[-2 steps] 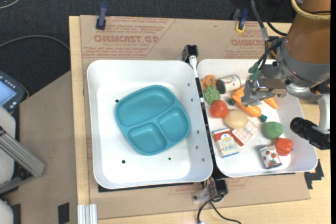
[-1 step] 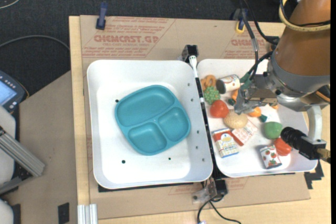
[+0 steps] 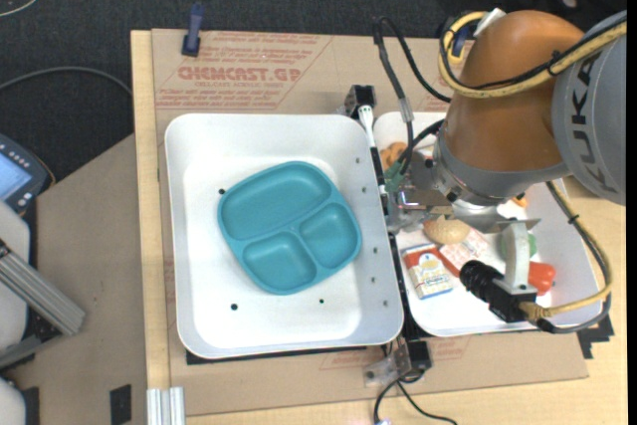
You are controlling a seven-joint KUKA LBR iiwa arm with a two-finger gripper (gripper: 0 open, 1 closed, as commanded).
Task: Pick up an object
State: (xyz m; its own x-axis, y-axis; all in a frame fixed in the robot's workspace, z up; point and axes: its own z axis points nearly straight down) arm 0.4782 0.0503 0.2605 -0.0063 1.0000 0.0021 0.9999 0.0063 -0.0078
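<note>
Grey wrist [image 3: 490, 182] hides the jaws; their state cannot be told. The rounded tan lump [image 3: 445, 232] just beside them may slip out.

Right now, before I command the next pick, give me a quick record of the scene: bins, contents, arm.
left bin: one teal divided plate, lying flat
right bin: small items, among them a red-and-white packet and a tan lump
arm: over the right bin, hiding part of it
grasp: cannot tell
</note>
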